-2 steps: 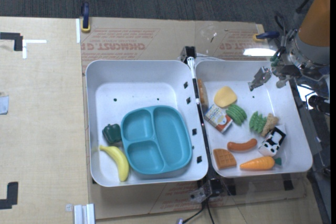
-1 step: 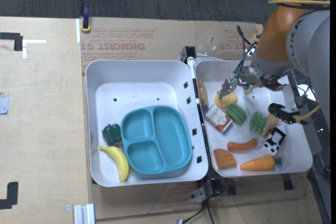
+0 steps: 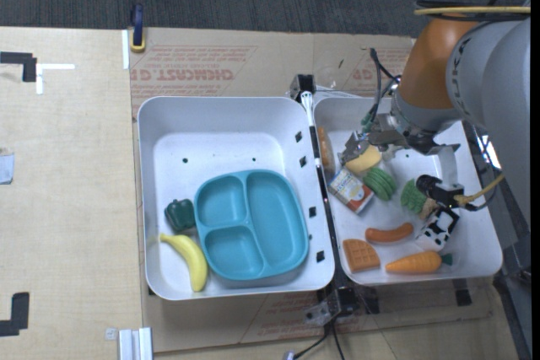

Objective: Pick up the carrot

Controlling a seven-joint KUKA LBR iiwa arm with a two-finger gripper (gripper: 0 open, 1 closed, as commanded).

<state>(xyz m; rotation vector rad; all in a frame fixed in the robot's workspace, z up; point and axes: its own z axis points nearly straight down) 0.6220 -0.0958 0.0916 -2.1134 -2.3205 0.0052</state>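
Gripper [image 3: 364,149] over yellow toy [image 3: 364,158], grip state unclear, orange carrot [image 3: 413,264] lying flat

Arm [image 3: 472,72] cut off by the frame's right edge, upper links out of shot. Gripper [image 3: 371,149] mostly hidden under the wrist; finger state unreadable. Right bin [image 3: 472,261]: its 1 o'clock corner covered by the arm. Yellow item [image 3: 364,158] at the gripper partly covered, identity unclear. Small carton [image 3: 353,188]: print too small to read. Black-and-white item [image 3: 437,228] at 3 o'clock unidentifiable.
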